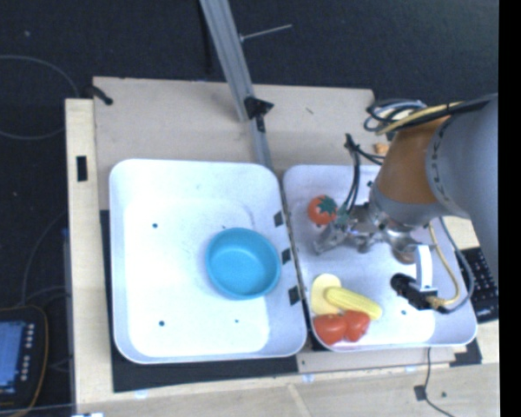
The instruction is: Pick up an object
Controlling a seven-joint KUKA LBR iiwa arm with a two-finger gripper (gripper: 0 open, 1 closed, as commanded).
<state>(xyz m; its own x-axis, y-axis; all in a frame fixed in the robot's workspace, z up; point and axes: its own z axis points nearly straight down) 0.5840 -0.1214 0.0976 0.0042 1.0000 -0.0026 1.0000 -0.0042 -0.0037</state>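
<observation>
There my hand (pixel 330 238) hung low in the right bin (pixel 443 328), just beside the small tomato (pixel 319 209); whether it was apart or together I couldn't tell. A blue bowl (pixel 242 262) sat in the left bin (pixel 156 198).

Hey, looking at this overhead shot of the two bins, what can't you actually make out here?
- Gripper: too small and blurred in the camera view to tell whether its fingers are open or shut, or whether they touch the small red toy.
- Right bin: its far right part is covered by the arm.
- Red item: partly under the yellow item, so its shape is unclear.
- Blue bowl: any contents can't be judged.
</observation>
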